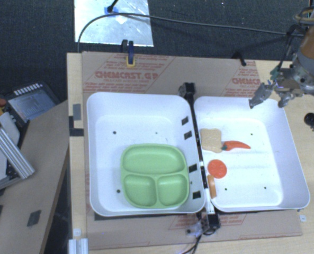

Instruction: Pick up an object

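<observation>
Biggest thing under me is the bench (162, 70), a tan board with reddish lettering I can't fully read, its near edge partly covered by the two bins. The left bin (109, 115) carries a green divided plate (154, 174), three compartments, sitting toward the bin's near right corner. The right bin (273, 157) is where my candidates lie, all bunched against its left wall. My arm (311, 41) comes in from the right, cut off by the frame edge, so I see just the orange band and the grey wrist, nothing higher. My gripper (270, 95) hangs above the far right corner of the right bin, over the rim, well apart from every object. Its two fingers point down and toward the left and stand spread, with a gap between the tips and nothing in it.

Now the pieces themselves. A pale tan slice (211, 139), squarish, like bread, lies flat beside the divider between the bins. Just right of it, touching or nearly so, is an orange carrot (235, 145), long and tapered, with a darker end facing the slice. Nearer the camera sits a flat red disc (217, 169), round, apart from the slice. Smallest, a thin orange stick (212, 186) against the divider, partly tucked under the wall's edge, too small to name.
</observation>
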Motion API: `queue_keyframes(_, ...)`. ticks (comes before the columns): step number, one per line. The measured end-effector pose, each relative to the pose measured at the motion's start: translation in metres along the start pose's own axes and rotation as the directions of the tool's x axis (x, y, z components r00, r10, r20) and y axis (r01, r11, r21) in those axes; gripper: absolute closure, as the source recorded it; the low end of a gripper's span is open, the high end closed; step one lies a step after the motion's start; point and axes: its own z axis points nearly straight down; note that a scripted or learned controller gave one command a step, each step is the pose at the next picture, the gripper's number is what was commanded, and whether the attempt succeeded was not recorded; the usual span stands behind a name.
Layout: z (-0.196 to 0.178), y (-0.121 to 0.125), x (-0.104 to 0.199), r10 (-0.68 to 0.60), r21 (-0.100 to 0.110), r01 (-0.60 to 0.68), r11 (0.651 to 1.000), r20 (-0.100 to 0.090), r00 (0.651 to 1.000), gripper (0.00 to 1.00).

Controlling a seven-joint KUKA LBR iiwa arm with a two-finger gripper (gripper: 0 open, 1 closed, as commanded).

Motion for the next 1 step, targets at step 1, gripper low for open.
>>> queue_keyframes(1,-0.0044,0.0016,0.0002,-0.001,-0.008,0.001,1.000,0.001,1.000,0.00)
